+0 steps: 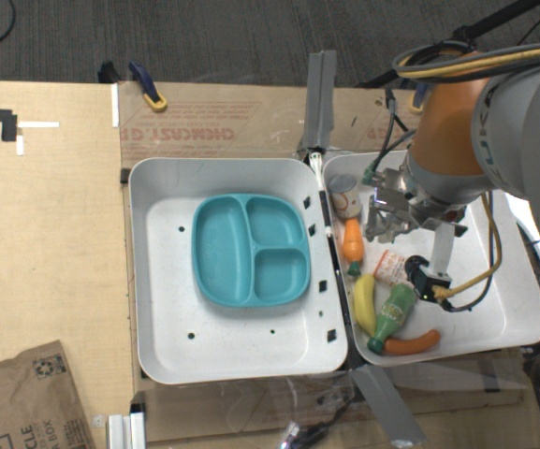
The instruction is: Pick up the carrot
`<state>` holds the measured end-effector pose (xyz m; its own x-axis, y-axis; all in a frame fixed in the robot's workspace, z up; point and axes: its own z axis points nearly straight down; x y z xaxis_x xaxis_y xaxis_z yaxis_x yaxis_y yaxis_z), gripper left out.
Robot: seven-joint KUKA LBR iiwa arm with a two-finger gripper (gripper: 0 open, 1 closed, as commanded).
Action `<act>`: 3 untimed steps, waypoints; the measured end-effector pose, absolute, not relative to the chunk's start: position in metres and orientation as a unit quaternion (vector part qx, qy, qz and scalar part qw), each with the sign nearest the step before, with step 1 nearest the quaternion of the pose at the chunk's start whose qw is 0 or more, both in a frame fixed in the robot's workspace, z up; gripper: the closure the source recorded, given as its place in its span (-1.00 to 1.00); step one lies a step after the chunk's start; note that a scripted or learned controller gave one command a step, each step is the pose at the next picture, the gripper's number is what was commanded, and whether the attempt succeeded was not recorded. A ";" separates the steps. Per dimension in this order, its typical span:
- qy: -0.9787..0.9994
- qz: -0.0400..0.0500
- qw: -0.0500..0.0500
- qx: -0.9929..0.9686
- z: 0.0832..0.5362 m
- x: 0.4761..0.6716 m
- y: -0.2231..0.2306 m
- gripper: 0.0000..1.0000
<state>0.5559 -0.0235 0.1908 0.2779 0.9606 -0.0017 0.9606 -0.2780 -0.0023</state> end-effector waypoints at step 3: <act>-0.621 0.002 0.001 -0.783 0.196 0.477 0.035 1.00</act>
